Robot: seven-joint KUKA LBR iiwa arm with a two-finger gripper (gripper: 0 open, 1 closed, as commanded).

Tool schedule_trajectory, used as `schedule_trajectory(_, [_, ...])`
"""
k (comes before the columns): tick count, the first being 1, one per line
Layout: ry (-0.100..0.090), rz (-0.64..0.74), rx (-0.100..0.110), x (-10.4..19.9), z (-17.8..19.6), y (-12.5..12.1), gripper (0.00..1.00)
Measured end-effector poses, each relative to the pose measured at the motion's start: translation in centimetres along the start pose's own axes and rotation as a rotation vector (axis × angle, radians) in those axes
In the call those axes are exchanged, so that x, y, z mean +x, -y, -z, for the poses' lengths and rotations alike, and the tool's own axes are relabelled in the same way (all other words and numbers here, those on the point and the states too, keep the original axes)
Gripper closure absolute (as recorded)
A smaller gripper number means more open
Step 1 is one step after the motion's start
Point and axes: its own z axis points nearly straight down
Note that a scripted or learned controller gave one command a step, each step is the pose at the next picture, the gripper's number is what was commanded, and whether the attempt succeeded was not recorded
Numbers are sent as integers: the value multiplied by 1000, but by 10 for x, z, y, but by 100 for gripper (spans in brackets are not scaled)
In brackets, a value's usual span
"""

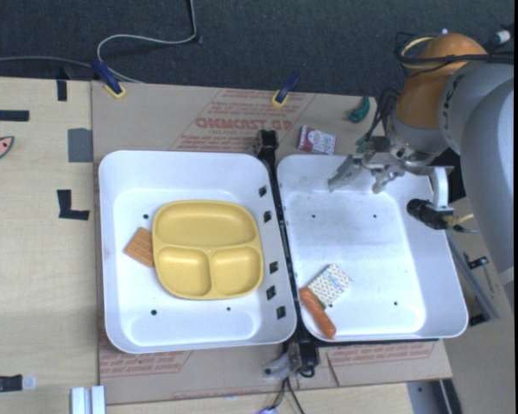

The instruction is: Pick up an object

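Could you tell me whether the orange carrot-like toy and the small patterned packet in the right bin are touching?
Touching. The camera view shows the patterned packet overlapping the upper end of the orange carrot-like toy, with no white floor of the right bin between them.

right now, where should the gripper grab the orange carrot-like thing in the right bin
Grip the orange carrot-like piece across its narrow middle, coming straight down. It lies flat and slanted near the right bin front-left corner, one end against the patterned packet, so set the fingers crosswise to clear both wall and packet.
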Motion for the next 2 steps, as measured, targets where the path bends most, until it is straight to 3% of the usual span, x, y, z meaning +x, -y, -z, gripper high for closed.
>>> schedule_trajectory(1, [3,0,-7,14,-36,20,0])
schedule_trajectory(2, [4,1,-9,14,-26,19,100])
